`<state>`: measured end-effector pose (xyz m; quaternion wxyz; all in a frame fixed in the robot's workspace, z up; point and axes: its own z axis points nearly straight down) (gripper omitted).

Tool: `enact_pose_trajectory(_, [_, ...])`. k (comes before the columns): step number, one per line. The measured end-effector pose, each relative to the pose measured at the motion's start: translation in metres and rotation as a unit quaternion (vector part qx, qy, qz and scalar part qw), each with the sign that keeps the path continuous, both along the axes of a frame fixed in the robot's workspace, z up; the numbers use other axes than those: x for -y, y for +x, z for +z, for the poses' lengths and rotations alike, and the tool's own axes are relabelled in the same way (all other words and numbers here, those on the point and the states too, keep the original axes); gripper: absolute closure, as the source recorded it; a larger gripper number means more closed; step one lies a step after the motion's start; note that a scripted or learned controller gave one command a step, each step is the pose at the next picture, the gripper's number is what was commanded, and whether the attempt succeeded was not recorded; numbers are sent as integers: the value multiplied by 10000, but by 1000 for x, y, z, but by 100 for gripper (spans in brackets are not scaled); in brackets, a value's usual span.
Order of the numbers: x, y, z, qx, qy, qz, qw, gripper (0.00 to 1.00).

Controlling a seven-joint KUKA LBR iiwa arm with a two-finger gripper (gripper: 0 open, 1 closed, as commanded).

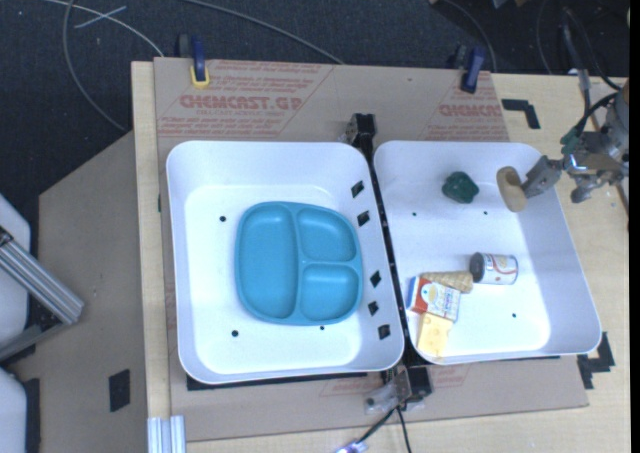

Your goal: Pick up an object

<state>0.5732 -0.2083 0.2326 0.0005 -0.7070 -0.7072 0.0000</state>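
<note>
Nearest, in right bin (560, 336): flat snack packet (437, 309), light, crinkly, hard to pinch flat. Beside it, small can (495, 267) on side — light, stiff, slick, likely rolls; grip across body. Left bin (190, 341): blue divided plate (298, 262). Farther right: green lump (460, 186), seemingly soft. Tool (585, 169) at far rim; open or closed, cannot tell.

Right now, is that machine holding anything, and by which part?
It cannot be told. The tool sits at the right bin's far edge, beside a tan object; whether it grips it is unclear.
</note>
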Motion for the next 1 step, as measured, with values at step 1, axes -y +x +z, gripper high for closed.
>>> enact_pose_trajectory(1, [2,-9,-59,-33,12,-6,10000,0])
